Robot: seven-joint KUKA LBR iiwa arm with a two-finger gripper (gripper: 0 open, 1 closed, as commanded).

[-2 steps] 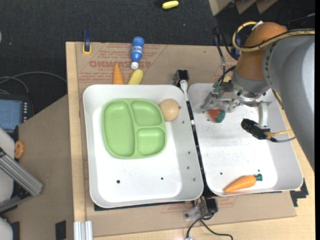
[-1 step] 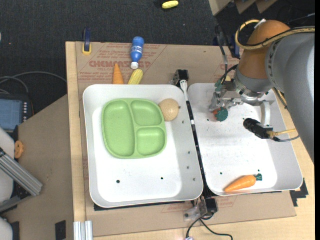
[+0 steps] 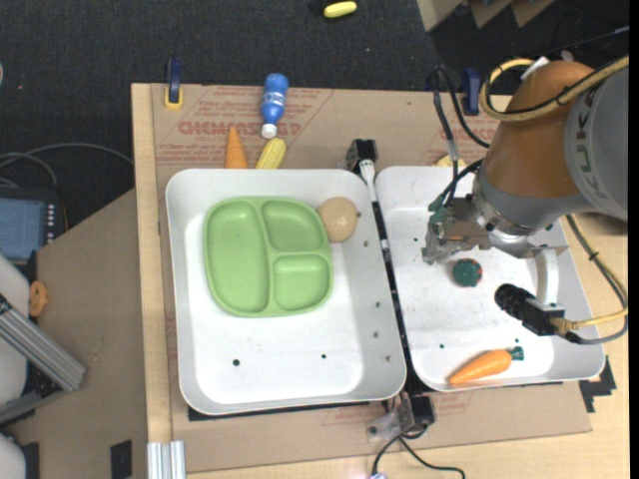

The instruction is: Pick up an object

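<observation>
In the right bin (image 3: pixel 429 317) a small dark green round object (image 3: pixel 466 271) lies near the middle. An orange carrot with a green tip (image 3: pixel 482 365) rests close to that bin's front edge. My gripper (image 3: pixel 451 243) hangs low over the right bin, just above and left of the green object, very near it. The grey and orange arm comes in from the right and hides the bin's back right part. The left bin (image 3: pixel 200 347) holds a green divided plate (image 3: pixel 268 255) and a tan round object (image 3: pixel 338 218) beside the plate's back right corner.
Behind the left bin, on the cardboard, lie a blue and white bottle (image 3: pixel 273 103), a small orange carrot (image 3: pixel 235 151) and a yellow corn piece (image 3: pixel 271 153). A black clamp (image 3: pixel 361 154) sits at the back between the bins. A yellow item (image 3: pixel 340 9) lies on the dark floor.
</observation>
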